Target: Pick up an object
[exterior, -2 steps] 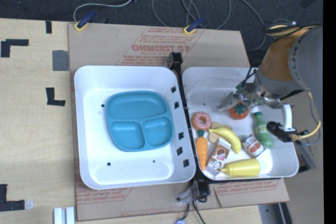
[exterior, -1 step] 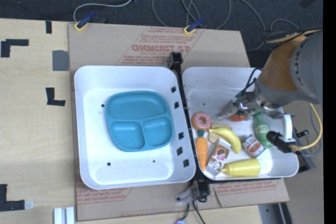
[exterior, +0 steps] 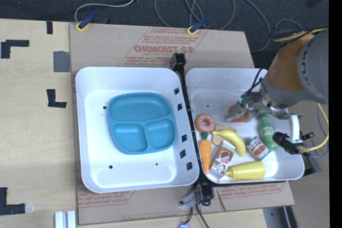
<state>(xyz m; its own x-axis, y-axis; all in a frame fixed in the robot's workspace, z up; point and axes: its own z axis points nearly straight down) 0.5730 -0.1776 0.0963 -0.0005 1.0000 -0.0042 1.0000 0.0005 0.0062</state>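
Gripper [exterior: 243, 109] low in right bin [exterior: 214, 80], upper right part, over small orange-red item [exterior: 236, 113]; finger state — cannot tell, wrist blocks view. No object visibly held.

Camera view: candidate objects clustered in right bin's lower half, likely dumped loose — pink donut [exterior: 204, 123], banana [exterior: 233, 139], carrot [exterior: 205, 152], yellow bottle [exterior: 247, 170], green bottle [exterior: 265, 131]. Mostly smooth, rounded, plastic-looking toys; curved shapes may slip. Left bin [exterior: 91, 88] holds teal sectioned tray [exterior: 142, 121], flat, glossy.
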